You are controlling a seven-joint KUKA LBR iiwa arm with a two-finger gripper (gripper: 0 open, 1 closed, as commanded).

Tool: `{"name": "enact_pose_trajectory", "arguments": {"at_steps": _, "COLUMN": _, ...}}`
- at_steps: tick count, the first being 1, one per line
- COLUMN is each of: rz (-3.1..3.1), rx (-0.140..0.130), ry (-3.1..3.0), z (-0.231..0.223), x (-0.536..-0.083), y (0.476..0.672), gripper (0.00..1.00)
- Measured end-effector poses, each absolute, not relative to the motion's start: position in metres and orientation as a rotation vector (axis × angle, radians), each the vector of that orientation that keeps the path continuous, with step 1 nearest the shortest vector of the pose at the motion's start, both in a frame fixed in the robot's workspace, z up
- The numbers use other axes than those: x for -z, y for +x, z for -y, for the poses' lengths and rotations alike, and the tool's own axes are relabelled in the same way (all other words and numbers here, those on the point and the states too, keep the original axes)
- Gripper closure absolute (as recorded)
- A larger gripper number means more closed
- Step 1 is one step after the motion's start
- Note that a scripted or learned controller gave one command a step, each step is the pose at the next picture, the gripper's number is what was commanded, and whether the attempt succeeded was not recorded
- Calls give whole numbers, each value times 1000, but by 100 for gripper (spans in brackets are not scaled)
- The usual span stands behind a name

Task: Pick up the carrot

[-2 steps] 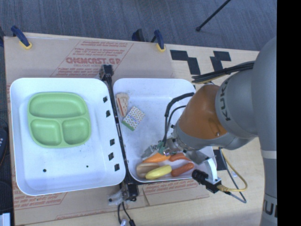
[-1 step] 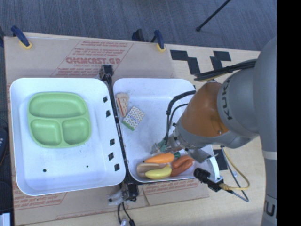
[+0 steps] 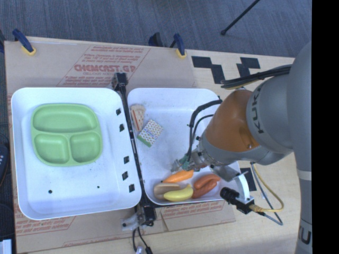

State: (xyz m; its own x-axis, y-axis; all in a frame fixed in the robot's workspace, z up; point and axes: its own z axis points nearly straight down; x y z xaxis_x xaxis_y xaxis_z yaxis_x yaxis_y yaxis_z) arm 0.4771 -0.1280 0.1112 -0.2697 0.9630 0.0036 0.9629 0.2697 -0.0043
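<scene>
The carrot (image 3: 179,177) lies near the front wall of the right bin (image 3: 175,97), its long axis running left-right with a slight upward tilt toward the right. The gripper (image 3: 192,162) sits just above and right of it, at the carrot's right end; the orange wrist hides it, so how it stands cannot be told. Touching the carrot from below are a bun (image 3: 166,188), a banana (image 3: 178,194) and a red sausage (image 3: 205,184), crowding any approach
</scene>
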Motion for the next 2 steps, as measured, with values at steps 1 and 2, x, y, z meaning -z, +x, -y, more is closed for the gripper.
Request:
{"name": "enact_pose_trajectory", "arguments": {"at_steps": 1, "rz": 2501, "rx": -3, "ry": -1892, "z": 128, "x": -121, "y": 478, "gripper": 100}}
{"name": "enact_pose_trajectory", "arguments": {"at_steps": 2, "rz": 2549, "rx": -3, "ry": -1827, "z": 104, "x": -91, "y": 480, "gripper": 100}}
